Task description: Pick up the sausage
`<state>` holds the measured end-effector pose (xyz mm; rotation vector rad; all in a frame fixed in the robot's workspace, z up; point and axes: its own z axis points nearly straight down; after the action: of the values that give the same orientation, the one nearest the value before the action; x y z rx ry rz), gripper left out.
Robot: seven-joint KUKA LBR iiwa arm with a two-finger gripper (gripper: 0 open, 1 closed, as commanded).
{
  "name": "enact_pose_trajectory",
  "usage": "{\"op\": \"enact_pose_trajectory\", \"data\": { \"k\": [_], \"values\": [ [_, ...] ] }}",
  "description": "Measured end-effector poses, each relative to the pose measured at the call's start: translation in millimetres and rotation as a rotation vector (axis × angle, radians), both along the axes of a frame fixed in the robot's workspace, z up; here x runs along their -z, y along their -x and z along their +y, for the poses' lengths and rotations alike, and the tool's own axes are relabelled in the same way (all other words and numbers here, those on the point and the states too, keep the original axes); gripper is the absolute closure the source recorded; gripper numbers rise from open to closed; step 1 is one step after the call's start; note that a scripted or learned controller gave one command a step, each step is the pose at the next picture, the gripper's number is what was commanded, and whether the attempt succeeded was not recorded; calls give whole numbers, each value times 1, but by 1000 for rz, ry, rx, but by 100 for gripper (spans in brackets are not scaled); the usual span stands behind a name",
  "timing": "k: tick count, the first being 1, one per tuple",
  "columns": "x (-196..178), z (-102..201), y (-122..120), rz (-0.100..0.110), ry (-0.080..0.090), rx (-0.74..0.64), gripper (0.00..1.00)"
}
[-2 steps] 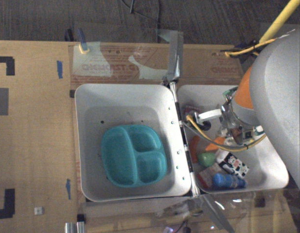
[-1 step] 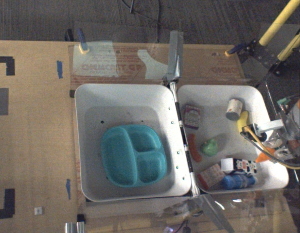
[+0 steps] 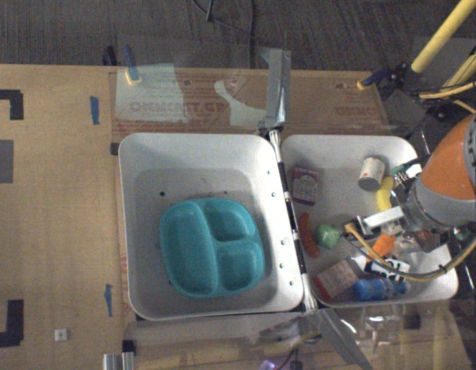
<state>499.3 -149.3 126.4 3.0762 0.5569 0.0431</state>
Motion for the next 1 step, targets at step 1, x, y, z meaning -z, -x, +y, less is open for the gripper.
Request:
{"op": "enact_pose_trajectory", "data": {
  "k": [1],
  "values": [
    [-137,71,-14,33,-10,-53,100]
  ]
}}
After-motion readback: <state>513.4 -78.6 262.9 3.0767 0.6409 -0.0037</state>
